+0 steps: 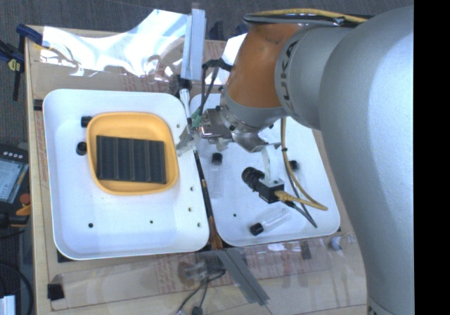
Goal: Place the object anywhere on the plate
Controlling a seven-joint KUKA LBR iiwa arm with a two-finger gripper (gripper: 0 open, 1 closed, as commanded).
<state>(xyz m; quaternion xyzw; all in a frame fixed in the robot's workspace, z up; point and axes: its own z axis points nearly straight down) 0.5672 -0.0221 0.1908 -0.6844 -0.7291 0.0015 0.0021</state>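
Where the table (42, 264) shows at the far left, its wooden edge frames two shallow white bins set side by side. Inside the left bin (77, 229) lies a yellow plate (132, 127) with rounded corners, its middle taken up by a dark ribbed panel, and small black dots mark the white floor around it. Behind that bin, a sheet of crinkled clear plastic (119, 46) spreads across the table's back part. Between the bins runs a narrow seam, and just above it the arm's wrist comes down from the right, with its orange band (256, 67) above a grey fitting. Whether the claw (200, 126) is apart or together I cannot tell, since the wrist covers it; it sits near the seam, close to the plate's right edge. Further right, on the floor of the right bin (316, 215), lies a small clear cylinder with a black cap (268, 222), which may be the object, well apart from the plate. Near it a black fitting (261, 183) with a yellow cable hangs from the arm.
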